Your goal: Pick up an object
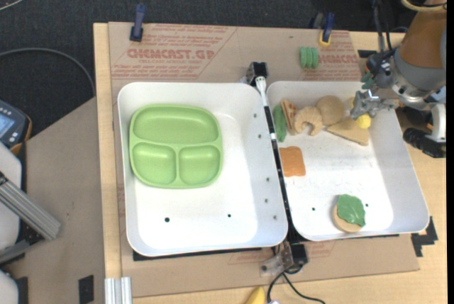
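The right bin (397, 175) holds several toy foods. A tan lump (317, 115) lies at its far side, with a tan wedge (351, 131) and a small yellow piece (364, 122) beside it. A green pod (279, 124) and a striped brown piece (288, 113) lie by the divider. An orange square (291, 161) sits mid-left, and a round biscuit with a green top (350, 212) sits near the front. My gripper (362, 108) is low at the far right of this bin, right over the yellow piece and the wedge's end. Nothing is visibly lifted.
The left bin (142, 224) carries a green divided plate (175, 145). A small green object (308, 57) rests on the cardboard behind the right bin. Blue clamps (137, 20) grip the board's far edge. Cables run along the divider (268, 125).
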`<action>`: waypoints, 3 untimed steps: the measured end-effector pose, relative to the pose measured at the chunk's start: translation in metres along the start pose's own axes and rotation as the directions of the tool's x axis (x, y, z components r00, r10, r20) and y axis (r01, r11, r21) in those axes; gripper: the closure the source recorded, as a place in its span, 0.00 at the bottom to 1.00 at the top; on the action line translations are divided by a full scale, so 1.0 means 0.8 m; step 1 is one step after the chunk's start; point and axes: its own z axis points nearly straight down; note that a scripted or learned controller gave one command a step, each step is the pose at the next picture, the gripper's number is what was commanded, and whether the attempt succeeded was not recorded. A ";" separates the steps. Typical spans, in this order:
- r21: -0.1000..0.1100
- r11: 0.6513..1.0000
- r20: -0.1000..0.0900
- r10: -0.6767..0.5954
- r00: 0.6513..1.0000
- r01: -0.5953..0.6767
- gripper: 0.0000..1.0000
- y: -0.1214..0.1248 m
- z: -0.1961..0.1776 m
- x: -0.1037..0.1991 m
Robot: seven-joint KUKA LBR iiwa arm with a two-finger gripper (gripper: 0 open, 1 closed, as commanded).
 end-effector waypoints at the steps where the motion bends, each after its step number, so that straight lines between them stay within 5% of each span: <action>1: 0.003 1.000 -0.006 -0.005 1.000 0.005 1.00 0.034 -0.041 0.095; 2: 0.011 1.000 -0.012 -0.005 1.000 0.005 1.00 0.022 -0.050 0.186; 3: 0.017 1.000 -0.011 -0.001 1.000 0.002 1.00 -0.050 -0.050 0.248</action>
